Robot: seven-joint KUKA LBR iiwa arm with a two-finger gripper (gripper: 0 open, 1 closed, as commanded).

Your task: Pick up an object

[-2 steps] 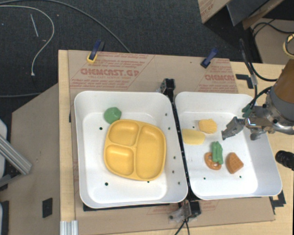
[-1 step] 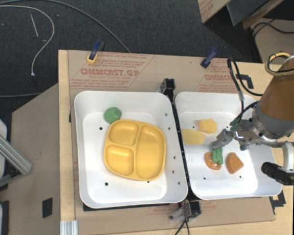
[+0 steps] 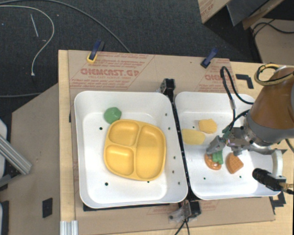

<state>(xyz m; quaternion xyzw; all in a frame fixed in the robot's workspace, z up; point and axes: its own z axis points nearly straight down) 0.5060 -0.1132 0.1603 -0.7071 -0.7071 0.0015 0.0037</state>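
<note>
Right white bin (image 3: 202, 189) | grey two-finger gripper (image 3: 216, 154) low at centre, finger state cannot tell | round orange-and-green toy piece (image 3: 214, 161) directly beneath | orange wedge (image 3: 234, 164) beside | front floor open.

The arm (image 3: 275, 107) reaches in from the right edge of the camera view, its broad orange band uppermost and a grey wrist section just below it. Dark cables loop over the band from upper left and run down toward the wrist. From there the gripper (image 3: 225, 150) points down and to the left, low over the right half of the bench. Its grey fingers (image 3: 216, 147) splay apart, one to the left and one to the right, with a clear gap between their tips
</note>
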